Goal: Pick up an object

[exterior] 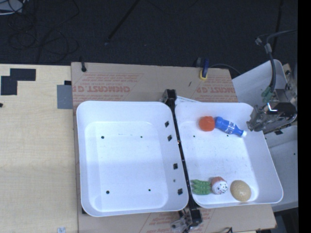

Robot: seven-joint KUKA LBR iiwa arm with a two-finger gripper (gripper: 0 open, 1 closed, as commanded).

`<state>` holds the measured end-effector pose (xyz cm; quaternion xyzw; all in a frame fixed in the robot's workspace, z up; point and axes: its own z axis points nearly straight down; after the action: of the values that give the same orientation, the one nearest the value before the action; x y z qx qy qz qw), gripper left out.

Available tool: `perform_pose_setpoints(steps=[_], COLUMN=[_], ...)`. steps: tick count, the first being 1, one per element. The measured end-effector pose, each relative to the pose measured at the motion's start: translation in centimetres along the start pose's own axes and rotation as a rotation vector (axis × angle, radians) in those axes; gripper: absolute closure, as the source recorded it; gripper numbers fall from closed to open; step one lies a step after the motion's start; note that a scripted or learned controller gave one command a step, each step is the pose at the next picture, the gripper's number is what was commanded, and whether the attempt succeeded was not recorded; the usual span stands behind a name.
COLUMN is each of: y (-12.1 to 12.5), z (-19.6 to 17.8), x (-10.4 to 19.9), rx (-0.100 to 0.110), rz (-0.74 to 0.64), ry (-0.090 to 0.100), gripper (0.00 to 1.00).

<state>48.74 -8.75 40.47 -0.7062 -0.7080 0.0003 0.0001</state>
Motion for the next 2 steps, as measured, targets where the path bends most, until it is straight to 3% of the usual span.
perform_pose_setpoints(steps=[1, 2], y=[3.7, 4.7], z=[2.7, 0.1], x=[-2.4, -2.3], rx=[0.002, 0.000], rz=[0.003, 0.001], ry=[-0.001, 0.000], gripper=[1.00, 1.00])
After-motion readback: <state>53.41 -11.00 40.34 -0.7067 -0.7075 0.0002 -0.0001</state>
